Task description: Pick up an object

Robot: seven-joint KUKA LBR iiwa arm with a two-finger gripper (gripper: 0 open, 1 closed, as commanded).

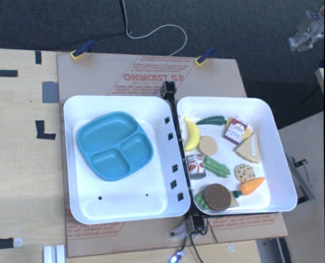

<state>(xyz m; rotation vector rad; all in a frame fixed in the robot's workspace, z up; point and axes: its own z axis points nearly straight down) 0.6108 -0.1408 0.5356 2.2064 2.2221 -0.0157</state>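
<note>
The right bin (pixel 276 147) holds several toy foods. A yellow banana (pixel 191 134) lies by its left wall, with a green chili (pixel 210 120) and a red carton (pixel 235 130) behind it. Further forward are a tan round cracker (pixel 208 145), a sandwich wedge (pixel 249 148), a small can (pixel 196 166), a green pickle (pixel 216 166), a cookie (pixel 244 172), a carrot (pixel 252 186) and a brown burger patty (pixel 217 196). A blurred grey shape that looks like my gripper (pixel 307 32) hangs at the top right, high above the dark floor and well away from both bins.
The left bin (pixel 75 196) contains a blue divided plate (pixel 115 145). Both bins rest on a cardboard sheet (pixel 151 75) held by two clamps (pixel 83 49) at the back. A thin cable (pixel 151 32) curls behind it.
</note>
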